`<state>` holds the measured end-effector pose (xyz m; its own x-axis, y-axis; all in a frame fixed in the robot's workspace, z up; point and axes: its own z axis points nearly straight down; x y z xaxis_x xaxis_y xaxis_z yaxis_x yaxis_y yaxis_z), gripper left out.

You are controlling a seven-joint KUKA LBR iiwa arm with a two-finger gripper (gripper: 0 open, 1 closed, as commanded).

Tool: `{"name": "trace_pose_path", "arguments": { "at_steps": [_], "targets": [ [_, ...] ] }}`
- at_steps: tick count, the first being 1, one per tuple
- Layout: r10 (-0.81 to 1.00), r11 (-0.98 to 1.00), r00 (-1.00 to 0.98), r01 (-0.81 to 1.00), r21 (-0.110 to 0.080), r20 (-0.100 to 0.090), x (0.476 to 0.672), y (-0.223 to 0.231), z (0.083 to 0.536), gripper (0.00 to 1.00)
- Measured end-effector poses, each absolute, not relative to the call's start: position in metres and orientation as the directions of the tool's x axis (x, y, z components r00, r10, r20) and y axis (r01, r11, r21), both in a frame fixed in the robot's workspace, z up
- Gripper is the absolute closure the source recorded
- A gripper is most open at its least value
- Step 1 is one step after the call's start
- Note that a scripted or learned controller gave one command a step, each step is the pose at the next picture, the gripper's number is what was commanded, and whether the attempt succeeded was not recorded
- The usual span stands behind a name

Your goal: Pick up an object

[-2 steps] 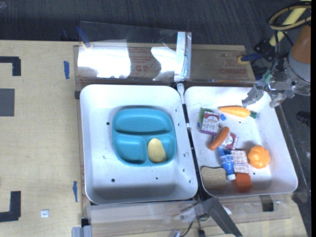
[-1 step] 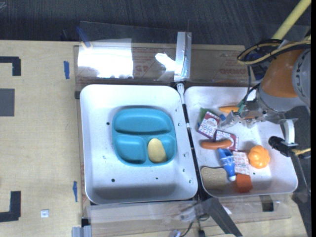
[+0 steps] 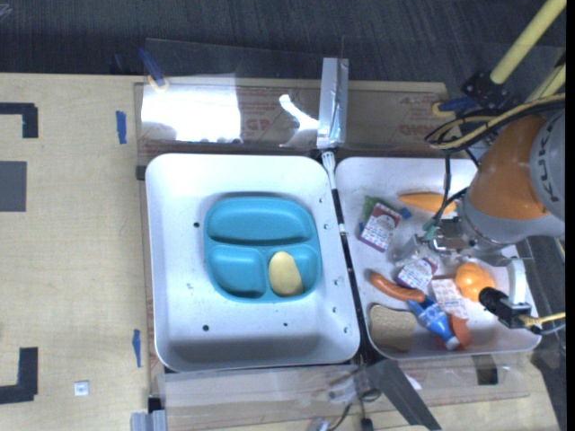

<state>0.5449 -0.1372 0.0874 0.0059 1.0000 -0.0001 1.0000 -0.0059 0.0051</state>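
The right bin [image 3: 359,178] holds a pile of small items: a printed packet [image 3: 380,225], an orange wedge [image 3: 422,202], an orange ball [image 3: 473,281], a carrot-like stick [image 3: 395,286], a blue and orange tube [image 3: 436,321], a tan bread slice [image 3: 393,324] and small white packets [image 3: 415,272]. My gripper [image 3: 437,237] hangs low over the middle of this pile, beside the packets, under the orange-banded wrist [image 3: 508,182]. The wrist hides the fingertips. In the left bin [image 3: 180,330] lies a blue divided tray [image 3: 256,241] with a yellow egg-shaped object [image 3: 285,273] in its lower right compartment.
A metal divider post [image 3: 331,101] stands behind the seam between the bins. Cables [image 3: 476,119] and a yellow rod [image 3: 535,30] run at the upper right. The wooden bench [image 3: 63,259] stretches to the left, marked with black tape.
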Motion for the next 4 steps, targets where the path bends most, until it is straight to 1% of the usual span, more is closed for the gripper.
{"name": "trace_pose_path", "arguments": {
  "at_steps": [1, 2, 3, 4],
  "targets": [
    [1.0, -0.008, 0.008, 1.0, 0.014, -0.002, 0.548, -0.137, 0.099, 1.0],
    [1.0, 0.02, -0.02, 1.0, 0.01, 0.001, 0.63, -0.078, 0.189, 1.0],
    [1.0, 0.016, -0.016, 1.0, 0.001, 0.0, 0.627, -0.081, 0.185, 0.0],
    [1.0, 0.018, -0.018, 1.0, 0.004, -0.002, 0.629, -0.08, 0.196, 1.0]
  ]
}}
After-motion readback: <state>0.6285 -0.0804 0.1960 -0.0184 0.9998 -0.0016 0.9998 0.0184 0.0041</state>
